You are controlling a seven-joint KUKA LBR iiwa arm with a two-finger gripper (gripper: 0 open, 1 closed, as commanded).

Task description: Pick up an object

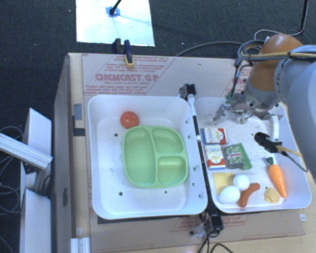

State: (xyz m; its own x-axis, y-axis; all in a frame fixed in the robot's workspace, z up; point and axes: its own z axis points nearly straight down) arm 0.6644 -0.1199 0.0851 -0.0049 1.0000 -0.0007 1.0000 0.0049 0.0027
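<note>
The carrot [278, 181] lies in the right bin [297, 187], near its right wall. Its long axis runs roughly along that wall, green top toward the far side and tip toward the near rim. The gripper [233, 112] hangs over the bin's far end, fingers spread with nothing between them, well apart from the carrot.

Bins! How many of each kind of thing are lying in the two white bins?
red ball: 1
green plate: 1
small boxes: 2
green packet: 1
cheese slice: 1
eggs: 2
sausage: 1
carrot: 1
pale yellow piece: 1
Total: 11
</note>
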